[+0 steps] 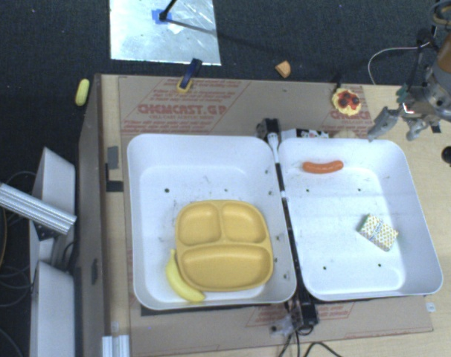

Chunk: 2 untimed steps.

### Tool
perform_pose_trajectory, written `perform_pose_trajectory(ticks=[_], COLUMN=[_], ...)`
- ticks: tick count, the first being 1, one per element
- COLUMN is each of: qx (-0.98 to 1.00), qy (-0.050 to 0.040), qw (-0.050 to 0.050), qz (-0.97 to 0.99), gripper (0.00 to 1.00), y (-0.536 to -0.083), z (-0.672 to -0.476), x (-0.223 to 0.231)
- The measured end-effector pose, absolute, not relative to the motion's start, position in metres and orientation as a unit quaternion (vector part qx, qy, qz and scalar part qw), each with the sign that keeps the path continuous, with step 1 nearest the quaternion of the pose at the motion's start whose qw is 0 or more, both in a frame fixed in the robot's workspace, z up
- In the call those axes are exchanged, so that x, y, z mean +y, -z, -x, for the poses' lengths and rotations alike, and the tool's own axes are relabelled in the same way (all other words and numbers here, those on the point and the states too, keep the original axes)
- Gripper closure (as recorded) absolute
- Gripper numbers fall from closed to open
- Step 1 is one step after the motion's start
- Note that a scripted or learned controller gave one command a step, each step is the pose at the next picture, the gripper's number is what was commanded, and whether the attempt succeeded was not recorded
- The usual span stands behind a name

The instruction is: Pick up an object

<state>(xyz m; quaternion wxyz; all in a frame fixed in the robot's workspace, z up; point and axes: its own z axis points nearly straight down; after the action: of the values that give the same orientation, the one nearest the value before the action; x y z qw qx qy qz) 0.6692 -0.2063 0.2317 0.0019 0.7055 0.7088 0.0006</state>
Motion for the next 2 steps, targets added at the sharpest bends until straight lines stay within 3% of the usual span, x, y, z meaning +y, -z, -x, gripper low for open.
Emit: perform_pose_trajectory(ticks=[2], qx=[0.709], qy=[-0.0005], qw=[0.002], qz=[-0.705], gripper=[0.0], y=[-0.2318], z=[-0.6692], x=[-0.2063])
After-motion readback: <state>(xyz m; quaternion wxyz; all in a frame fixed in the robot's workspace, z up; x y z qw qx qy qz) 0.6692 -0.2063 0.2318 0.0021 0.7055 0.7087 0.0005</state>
